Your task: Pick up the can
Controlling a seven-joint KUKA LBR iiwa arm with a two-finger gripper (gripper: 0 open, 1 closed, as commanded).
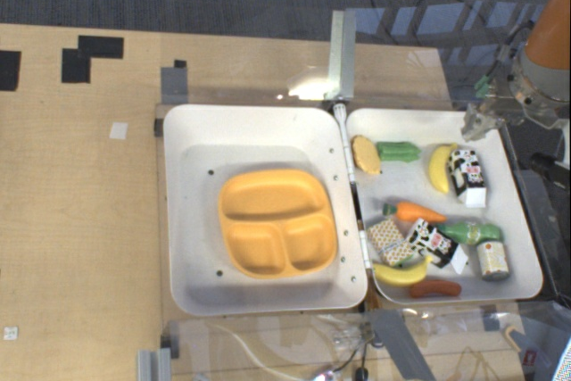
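Note:
The can is a small tin with a beige label, standing upright in the near right corner of the right bin. A green bottle lies just behind it, touching or nearly touching. My gripper hangs over the far right corner of the same bin, well behind the can, beside a black-and-white carton. Nothing shows in its grasp.
The right bin also holds a banana, a carrot, a second carton, a second banana, a sausage, a green vegetable and a biscuit. A yellow divided plate lies in the left bin.

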